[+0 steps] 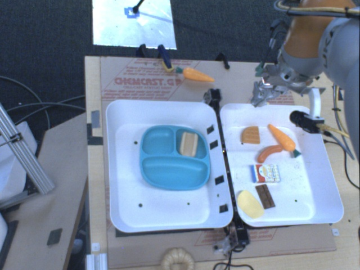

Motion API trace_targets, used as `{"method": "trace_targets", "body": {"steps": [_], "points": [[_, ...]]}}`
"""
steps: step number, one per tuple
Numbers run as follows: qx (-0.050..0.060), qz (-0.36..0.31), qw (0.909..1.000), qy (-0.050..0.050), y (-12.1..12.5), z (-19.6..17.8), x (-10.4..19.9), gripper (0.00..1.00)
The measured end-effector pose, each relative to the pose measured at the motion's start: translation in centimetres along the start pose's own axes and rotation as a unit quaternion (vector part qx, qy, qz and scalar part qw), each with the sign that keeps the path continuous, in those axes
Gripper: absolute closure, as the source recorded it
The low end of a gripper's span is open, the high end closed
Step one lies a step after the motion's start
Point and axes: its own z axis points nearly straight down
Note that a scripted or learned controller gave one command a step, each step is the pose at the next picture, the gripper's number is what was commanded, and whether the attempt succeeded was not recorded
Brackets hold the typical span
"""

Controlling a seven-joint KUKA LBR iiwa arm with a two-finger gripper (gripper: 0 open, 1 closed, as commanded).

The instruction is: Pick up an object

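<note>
We see the pincer [262,98] poised over the right bin's [326,176] far rim, nothing visibly between its fingers; spread or pressed together, we cannot tell. Just below it lie a toast slice [251,134], carrot [282,139] and sausage [269,152]; a blue plate [169,170] sits well to its left.

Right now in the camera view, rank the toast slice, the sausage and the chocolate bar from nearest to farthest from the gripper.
Measured from the gripper:
1. Toast slice, at the far end of the right bin.
2. Sausage, mid-bin, beside the carrot.
3. Chocolate bar, at the bin's near end.
</note>
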Motion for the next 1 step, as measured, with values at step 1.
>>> {"method": "trace_targets", "body": {"steps": [1], "points": [[0.001,0.002,1.0,0.0,-1.07,0.08,-0.98,1.0]]}}
